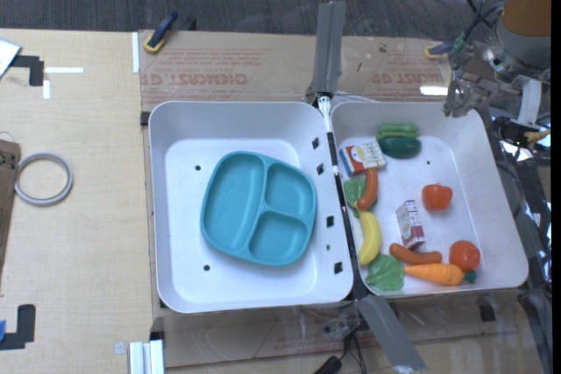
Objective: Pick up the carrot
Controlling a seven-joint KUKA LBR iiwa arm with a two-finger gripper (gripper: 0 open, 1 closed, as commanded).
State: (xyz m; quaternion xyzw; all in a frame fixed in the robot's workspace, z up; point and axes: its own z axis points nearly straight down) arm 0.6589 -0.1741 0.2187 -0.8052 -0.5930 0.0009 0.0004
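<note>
Looking toward the lower right of the frame, we find the carrot lying flat in the right bin, beside a tomato and a sausage. At upper right we see the tool over that bin's far rim, well apart from the carrot; whether it is spread or pressed together we cannot tell.
</note>
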